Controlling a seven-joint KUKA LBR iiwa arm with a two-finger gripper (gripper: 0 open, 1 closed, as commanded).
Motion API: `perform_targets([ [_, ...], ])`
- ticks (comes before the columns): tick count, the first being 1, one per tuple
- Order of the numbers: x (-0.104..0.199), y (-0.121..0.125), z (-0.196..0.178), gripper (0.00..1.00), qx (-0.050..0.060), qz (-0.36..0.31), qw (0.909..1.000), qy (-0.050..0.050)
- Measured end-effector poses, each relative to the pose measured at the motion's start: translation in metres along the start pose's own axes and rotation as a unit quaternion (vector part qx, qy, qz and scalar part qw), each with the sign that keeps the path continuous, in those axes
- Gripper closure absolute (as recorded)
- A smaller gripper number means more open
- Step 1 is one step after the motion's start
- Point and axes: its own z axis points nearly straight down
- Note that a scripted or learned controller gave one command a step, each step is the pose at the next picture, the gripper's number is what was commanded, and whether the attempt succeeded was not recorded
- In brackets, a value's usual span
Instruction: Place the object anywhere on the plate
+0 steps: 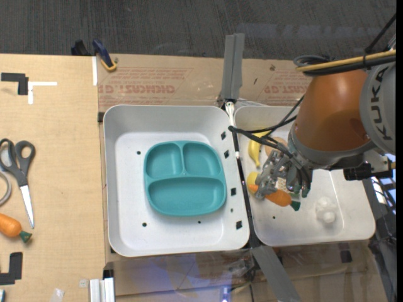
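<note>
A teal plate (184, 177) with three compartments lies in the middle of the left white bin (119, 187). My gripper (279, 180) hangs low over the left side of the right bin (352, 228), right above a cluster of small toys. An orange piece (279, 199) pokes out just under the gripper, and a small yellow-orange round thing (252, 182) sits at its left. A yellow banana-like toy (255, 150) lies behind them near the bin's left wall. The gripper body hides whatever lies directly beneath it.
A small white object (325, 212) rests in the right bin, right of the gripper. On the wooden bench at the far left lie scissors (21, 172) and a toy carrot (11, 226). The wall between the two bins (238, 175) separates gripper and plate.
</note>
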Motion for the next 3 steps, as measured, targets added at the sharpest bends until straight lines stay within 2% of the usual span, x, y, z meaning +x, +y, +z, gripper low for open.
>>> perform_targets([
  [1,-0.034,0.042,0.000,1.00,0.000,0.031,0.9995,0.000],
  [2,0.011,0.119,-0.044,1.00,0.000,-0.013,0.9999,0.000],
  [3,0.011,0.119,-0.044,0.00,0.000,-0.012,0.9999,0.000],
])
